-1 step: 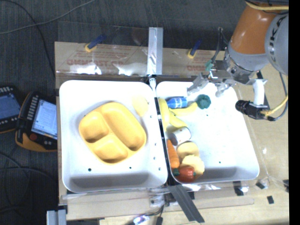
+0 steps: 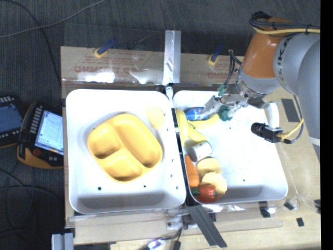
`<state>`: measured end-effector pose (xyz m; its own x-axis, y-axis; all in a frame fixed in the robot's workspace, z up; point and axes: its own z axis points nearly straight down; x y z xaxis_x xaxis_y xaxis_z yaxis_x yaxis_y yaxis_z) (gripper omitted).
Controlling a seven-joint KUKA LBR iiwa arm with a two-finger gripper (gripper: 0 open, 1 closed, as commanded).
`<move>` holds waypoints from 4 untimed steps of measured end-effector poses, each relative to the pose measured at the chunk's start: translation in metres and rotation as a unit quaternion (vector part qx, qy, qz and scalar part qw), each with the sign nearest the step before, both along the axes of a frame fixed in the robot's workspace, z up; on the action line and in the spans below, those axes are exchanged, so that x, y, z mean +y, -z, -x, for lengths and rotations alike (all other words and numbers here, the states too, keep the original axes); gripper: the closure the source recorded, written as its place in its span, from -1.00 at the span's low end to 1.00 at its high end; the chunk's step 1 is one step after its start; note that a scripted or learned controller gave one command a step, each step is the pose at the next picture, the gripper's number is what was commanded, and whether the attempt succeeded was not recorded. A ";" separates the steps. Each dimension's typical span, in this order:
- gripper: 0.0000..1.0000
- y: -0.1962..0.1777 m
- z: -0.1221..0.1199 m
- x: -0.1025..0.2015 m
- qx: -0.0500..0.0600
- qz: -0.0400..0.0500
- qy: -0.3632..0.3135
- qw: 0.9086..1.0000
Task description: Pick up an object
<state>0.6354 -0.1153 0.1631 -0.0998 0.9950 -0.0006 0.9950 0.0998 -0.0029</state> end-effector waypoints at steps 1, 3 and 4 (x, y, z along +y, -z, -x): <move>-1.00 0.073 0.007 0.004 -0.007 0.001 0.002 1.000; 1.00 0.068 -0.026 0.005 0.018 -0.001 0.001 1.000; 1.00 -0.020 -0.033 0.060 -0.001 -0.001 -0.032 1.000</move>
